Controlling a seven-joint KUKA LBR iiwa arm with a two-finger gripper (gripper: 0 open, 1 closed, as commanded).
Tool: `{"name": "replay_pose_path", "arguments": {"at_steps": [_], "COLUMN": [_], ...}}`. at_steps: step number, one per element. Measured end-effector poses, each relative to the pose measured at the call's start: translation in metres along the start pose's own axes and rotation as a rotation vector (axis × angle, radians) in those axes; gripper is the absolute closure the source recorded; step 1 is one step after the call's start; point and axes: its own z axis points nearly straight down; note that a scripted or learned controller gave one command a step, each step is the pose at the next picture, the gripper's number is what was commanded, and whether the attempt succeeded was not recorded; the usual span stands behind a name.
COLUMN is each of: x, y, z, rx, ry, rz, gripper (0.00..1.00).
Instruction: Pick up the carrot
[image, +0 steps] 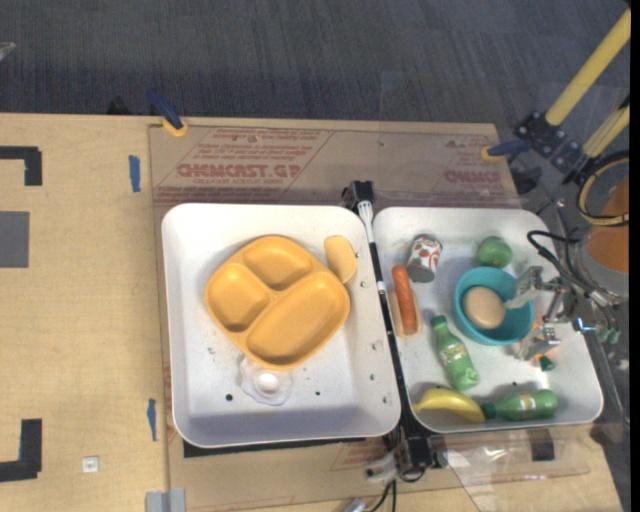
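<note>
Gripper (548, 318) sits over the right side of the right bin (585, 390), beside the teal bowl (497, 312); I cannot tell its state, and I see nothing held in it. Under all is a wooden bench (80, 330) with a cardboard sheet (320, 160), and dark floor behind. On it, the left bin (200, 400) holds an orange divided plate (278, 300). I see the carrot (405, 299) lying flat by the right bin's left wall, long axis near to far, well apart from the gripper.

- two white bins (190, 330)
- one yellow plate (278, 300)
- one carrot (405, 300)
- two green bottles (455, 352)
- one banana (450, 404)
- one blue bowl (492, 305)
- one can (425, 256)
</note>
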Motion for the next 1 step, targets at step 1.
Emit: {"name": "replay_pose_path", "arguments": {"at_steps": [1], "x": [-0.0390], "y": [0.0035], "z": [0.0098], "rx": [-0.004], "ry": [0.018], "rz": [-0.014], "gripper": [0.00]}}
